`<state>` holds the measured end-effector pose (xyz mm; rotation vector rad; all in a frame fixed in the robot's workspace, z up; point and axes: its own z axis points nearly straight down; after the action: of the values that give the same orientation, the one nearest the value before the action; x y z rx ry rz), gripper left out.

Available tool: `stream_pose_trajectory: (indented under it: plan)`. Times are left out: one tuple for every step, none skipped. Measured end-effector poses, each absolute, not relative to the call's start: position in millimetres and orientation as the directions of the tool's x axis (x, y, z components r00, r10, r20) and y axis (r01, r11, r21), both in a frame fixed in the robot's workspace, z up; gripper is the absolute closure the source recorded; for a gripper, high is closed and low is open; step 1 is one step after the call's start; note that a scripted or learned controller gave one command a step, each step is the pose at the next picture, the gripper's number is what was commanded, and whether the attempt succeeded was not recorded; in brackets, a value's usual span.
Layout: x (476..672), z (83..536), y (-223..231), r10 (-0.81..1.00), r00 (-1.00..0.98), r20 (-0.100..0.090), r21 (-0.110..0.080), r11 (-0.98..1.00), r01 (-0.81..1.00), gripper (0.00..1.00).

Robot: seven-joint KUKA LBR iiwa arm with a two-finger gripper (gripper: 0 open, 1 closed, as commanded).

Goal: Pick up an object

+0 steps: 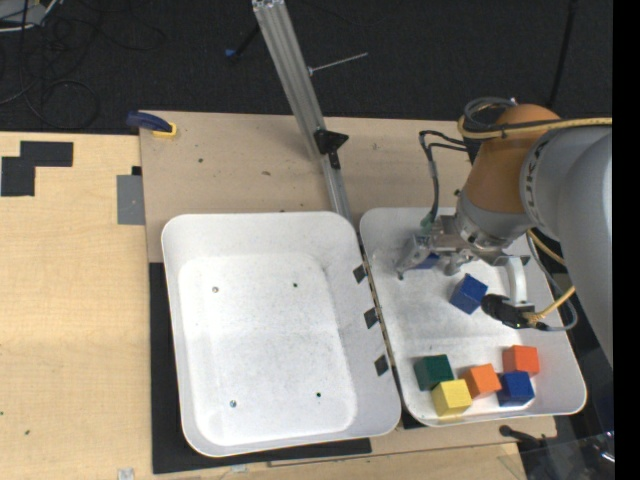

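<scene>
The right bin [420,318] holds several small cubes. A blue cube [467,294] lies tilted near its middle. Along the front edge sit a green cube [433,371], a yellow cube [451,396], an orange cube [483,378], a red-orange cube [521,359] and a second blue cube [516,387]. My gripper [425,255] hangs low over the back of the right bin, up and to the left of the tilted blue cube. A bluish patch shows just under the gripper, and I cannot make out what it is.
The left bin [260,328] lies beside the right one, with black clips along the shared rim. A slanted aluminium bar [298,83] rises behind the bins. A blue-and-yellow clamp [150,123] sits at the bench's back left corner.
</scene>
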<state>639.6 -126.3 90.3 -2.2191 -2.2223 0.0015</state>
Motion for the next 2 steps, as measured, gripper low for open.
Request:
stream_pose_trajectory:
  plan:
    - [639.1,100.6,-127.2,1.0,0.002,0.001,-0.003,-0.002,1.0,1.0]
    - [632.8,161.0,-130.3,1.0,0.004,0.0,0.002,-0.004,1.0,1.0]
